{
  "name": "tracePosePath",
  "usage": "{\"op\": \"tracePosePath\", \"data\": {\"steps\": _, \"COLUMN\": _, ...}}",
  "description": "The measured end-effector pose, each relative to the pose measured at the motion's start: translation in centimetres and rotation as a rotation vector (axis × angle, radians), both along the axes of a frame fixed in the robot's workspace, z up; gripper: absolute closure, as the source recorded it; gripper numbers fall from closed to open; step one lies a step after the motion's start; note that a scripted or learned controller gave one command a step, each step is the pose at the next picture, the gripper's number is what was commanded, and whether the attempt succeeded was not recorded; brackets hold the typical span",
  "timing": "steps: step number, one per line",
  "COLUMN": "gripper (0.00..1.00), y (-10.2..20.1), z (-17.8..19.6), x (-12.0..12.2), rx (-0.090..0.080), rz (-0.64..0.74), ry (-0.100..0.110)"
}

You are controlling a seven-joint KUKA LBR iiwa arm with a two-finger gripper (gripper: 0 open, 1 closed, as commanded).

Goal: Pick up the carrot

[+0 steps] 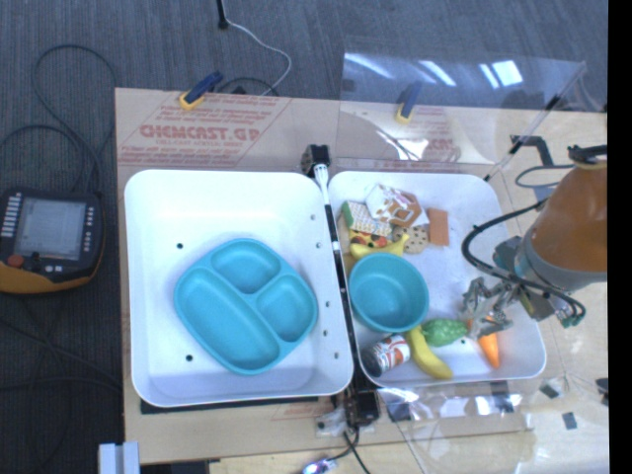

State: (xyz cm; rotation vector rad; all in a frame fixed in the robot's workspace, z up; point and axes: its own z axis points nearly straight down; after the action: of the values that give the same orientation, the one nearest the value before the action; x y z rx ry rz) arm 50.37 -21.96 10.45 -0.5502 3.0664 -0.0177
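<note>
Near edge: clear plastic sheeting lay crumpled along the front of the table, closest to the lens.
Far left: a teach pendant with a grey screen rested on the carpet, its black cable looping behind it.
Left bin: white and shallow, it carried a blue divided plate lying at a slant near its middle.
Divider: a black strip ran where the two bins met.
Right bin: white too, crowded with small things.
Back of right bin: a heap of toy food packets sat beside a small orange block.
Middle of right bin: a blue bowl stood upright, just in front of the heap.
Front of right bin: a small can lay on its side, with a banana to its right and a green vegetable touching the banana.
Carrot: it lay on the bin floor near the front right corner, right of the green vegetable.
Claw: it hovered just above and behind the carrot; whether its fingers were spread or pressed together, I could not tell, and nothing showed between them.
Arm: the orange band and grey wrist came in from the right, trailing black cables.
</note>
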Motion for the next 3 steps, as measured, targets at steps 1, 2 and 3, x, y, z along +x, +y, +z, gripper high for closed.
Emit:
{"op": "tracePosePath", "data": {"steps": 1, "gripper": 0.0, "y": 0.0, "z": -0.1, "x": -0.1, "rx": 0.001, "rz": 0.0, "ry": 0.002}}
{"op": "tracePosePath", "data": {"steps": 2, "gripper": 0.0, "y": 1.5, "z": -1.2, "x": -0.2, "rx": -0.003, "rz": -0.019, "ry": 0.013}}
{"op": "tracePosePath", "data": {"steps": 3, "gripper": 1.0, "y": 1.6, "z": 0.0, "x": 0.2, "rx": -0.005, "rz": -0.019, "ry": 0.002}}
